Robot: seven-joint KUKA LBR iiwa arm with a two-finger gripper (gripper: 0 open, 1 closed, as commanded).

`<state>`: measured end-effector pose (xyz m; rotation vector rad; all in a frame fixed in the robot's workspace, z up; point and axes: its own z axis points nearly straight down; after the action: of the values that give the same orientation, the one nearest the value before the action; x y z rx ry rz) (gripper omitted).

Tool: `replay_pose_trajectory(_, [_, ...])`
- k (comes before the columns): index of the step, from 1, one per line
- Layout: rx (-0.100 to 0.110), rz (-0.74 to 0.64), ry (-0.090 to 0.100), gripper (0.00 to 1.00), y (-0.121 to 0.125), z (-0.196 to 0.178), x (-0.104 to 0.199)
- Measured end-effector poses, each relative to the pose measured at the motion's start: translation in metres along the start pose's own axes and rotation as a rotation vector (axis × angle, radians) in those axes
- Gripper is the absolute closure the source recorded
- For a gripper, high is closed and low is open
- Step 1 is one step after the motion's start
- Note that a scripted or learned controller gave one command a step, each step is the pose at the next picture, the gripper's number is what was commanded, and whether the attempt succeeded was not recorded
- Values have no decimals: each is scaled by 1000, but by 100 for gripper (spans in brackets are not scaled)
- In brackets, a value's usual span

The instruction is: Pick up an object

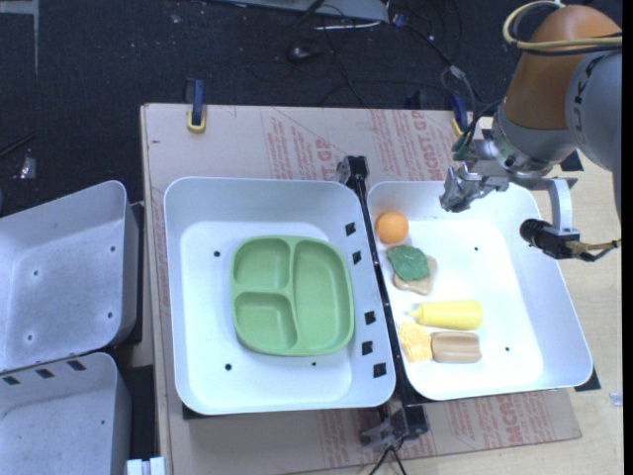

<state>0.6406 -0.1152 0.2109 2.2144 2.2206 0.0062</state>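
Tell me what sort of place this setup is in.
Most likely a robotics lab test bench: two white bins clamped side by side on a board, toy food such as an orange ball, a green divided tray, and loose cables on dark carpet.

A tan cardboard-topped bench with red print carries two shallow white plastic bins side by side, one at nine o'clock, the other at three.
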Motion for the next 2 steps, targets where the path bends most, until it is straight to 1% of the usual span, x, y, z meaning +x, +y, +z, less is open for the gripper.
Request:
replay_pose_trajectory(1, [1, 0, 0, 100, 2, -38, 0])
replay_pose_trajectory(2, [9, -3, 3, 100, -30, -33, 48])
